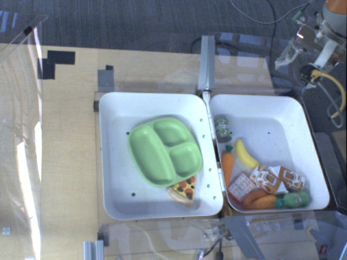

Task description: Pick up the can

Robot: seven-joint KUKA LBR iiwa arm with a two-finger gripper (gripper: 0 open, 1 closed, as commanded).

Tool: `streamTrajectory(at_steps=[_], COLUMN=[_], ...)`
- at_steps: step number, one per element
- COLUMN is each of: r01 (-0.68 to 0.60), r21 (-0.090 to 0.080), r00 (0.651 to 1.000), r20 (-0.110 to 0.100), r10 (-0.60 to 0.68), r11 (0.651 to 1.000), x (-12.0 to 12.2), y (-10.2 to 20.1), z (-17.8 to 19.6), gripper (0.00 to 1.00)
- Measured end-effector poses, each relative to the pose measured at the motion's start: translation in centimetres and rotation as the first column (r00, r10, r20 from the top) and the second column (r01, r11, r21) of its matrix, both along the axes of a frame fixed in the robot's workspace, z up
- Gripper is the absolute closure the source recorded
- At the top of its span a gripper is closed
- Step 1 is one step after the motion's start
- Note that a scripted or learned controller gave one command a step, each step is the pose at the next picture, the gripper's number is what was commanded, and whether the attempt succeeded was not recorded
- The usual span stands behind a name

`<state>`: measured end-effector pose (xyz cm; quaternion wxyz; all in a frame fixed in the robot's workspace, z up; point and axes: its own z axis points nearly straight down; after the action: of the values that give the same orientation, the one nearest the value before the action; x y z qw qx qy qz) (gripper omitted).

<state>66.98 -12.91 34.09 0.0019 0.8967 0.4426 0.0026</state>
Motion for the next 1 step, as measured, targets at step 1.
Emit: streamTrajectory(at_steps=[1], r01=[0.013], r21=[0.002], r00=[1.000], r20=[-0.003], r10=[-0.013], r11=[1.000], x=[-0.28], y=[5.31], z=[-15.55], gripper=[0.00])
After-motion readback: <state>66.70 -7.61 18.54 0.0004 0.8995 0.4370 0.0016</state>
